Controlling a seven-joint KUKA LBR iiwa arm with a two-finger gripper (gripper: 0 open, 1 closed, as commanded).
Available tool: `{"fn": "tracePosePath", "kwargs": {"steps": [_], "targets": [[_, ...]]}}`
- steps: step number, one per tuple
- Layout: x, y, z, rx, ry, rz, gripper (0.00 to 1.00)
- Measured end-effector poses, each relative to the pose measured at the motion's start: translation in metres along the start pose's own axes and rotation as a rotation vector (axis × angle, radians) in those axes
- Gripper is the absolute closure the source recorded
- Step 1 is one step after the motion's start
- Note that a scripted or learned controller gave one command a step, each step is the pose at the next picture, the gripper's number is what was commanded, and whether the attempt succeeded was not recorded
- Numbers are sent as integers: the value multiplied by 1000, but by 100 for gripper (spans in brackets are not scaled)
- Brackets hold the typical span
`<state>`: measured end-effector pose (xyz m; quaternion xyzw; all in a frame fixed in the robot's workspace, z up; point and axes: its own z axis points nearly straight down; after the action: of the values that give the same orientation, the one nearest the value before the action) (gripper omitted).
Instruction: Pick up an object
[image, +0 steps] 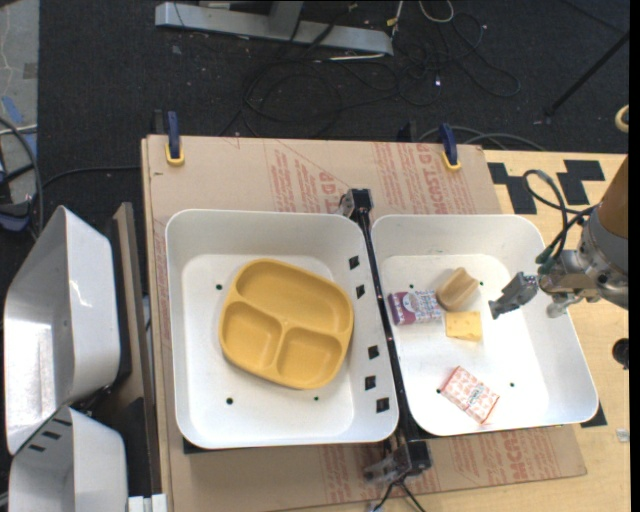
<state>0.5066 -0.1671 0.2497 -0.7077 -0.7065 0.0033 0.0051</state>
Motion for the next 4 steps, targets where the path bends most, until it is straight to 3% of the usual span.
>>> {"fn": "tracePosePath", "kwargs": {"steps": [1,4], "targets": [[0,2,-6,-11,-2,-3,0],[1,-2,156,-8,-1,1,0]]}}
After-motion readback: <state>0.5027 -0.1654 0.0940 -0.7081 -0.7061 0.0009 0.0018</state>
